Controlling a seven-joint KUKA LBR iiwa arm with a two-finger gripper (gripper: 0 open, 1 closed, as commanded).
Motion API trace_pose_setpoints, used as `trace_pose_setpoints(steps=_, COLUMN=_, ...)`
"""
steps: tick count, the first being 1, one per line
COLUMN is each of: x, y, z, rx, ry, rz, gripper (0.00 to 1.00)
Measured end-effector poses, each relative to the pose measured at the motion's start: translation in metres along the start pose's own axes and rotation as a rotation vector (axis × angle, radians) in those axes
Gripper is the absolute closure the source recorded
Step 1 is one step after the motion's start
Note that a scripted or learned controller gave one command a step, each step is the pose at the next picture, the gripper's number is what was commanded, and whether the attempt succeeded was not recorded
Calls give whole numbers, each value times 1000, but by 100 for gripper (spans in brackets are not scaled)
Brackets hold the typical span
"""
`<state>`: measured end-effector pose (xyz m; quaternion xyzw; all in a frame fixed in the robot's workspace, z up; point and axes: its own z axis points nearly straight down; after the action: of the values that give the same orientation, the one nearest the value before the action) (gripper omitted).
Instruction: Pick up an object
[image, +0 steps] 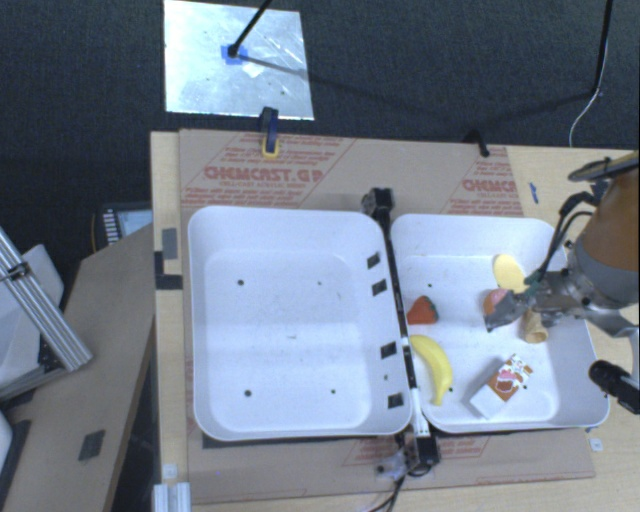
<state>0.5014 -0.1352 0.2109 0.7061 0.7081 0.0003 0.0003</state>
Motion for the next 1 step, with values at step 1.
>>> trace_pose_setpoints(steps=1, x=-19, y=39, z=105, rx=5, ry=0, rz=2, gripper=0)
